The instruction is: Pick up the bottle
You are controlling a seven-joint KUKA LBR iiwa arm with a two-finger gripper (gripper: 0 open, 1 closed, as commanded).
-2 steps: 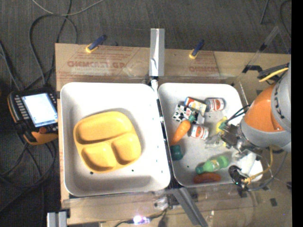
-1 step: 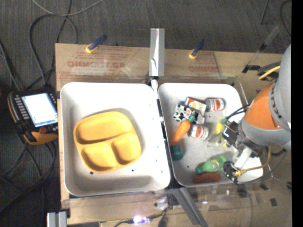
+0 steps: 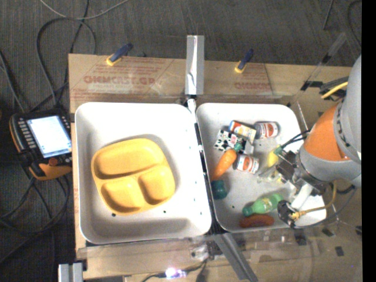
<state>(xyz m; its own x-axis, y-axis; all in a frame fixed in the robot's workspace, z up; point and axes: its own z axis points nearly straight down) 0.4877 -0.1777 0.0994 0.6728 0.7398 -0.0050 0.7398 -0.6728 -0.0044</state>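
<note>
red toy food [image 3: 257,221] at right bin [image 3: 247,111] front edge | green bottle [image 3: 261,205] just behind | gripper [image 3: 284,168] near right edge, grip unreadable

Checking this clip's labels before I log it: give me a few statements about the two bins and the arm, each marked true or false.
1. The yellow divided tray lies in the view's left bin. True.
2. The green bottle lies in that same bin. False: it lies in the right bin, near its front edge, next to a red thing.
3. The carrot lies in the right bin, close to the wall shared with the left bin. True.
4. The gripper holds the bottle up above the bin. False: the bottle lies on the bin floor, apart from the gripper.
</note>
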